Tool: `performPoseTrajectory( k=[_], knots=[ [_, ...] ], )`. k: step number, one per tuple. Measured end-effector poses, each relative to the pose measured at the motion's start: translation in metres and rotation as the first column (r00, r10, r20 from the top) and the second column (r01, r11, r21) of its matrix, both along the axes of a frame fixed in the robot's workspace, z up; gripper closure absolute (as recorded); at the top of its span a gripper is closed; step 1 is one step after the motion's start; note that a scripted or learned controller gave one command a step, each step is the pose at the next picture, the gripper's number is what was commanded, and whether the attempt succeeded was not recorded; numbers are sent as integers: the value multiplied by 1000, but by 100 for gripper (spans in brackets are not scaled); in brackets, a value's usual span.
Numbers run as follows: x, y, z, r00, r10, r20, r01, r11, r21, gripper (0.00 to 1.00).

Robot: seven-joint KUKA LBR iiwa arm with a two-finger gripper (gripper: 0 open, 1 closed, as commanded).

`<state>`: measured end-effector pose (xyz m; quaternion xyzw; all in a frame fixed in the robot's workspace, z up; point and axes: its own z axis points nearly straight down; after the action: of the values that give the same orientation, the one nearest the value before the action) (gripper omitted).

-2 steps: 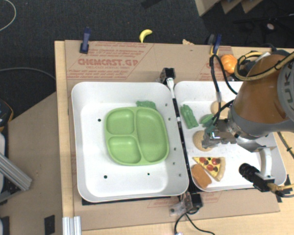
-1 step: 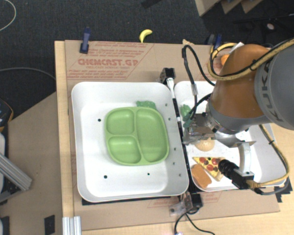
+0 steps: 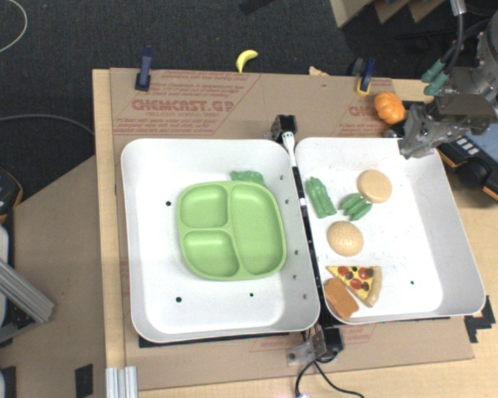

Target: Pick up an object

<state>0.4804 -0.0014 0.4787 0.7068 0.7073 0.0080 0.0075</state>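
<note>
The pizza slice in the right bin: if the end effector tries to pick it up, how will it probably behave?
The pizza slice looks like a flat, rigid toy, so it probably will not flop. Lying low on the right bin, it may be hard to grip and could slide. It overlaps an orange piece, which might shift too.

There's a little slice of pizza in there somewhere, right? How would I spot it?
Look in the right white bin, at its near edge beside the divider between the bins. The toy pizza slice lies there, against an orange piece. It is the one triangular thing, yellow with red dots, unlike the round buns and green pods above.
</note>
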Motion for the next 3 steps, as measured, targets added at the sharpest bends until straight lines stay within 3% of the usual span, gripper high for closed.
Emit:
performPoseTrajectory(
  k=[1,2,3],
  knots=[
    [-2,-11,-120,999,-4,-34,4,1000,-2,100],
    [37,-22,-187,1000,-3,-29,3,1000,-1,100],
    [3,61,-219,1000,8,-29,-8,1000,3,100]
  ],
)
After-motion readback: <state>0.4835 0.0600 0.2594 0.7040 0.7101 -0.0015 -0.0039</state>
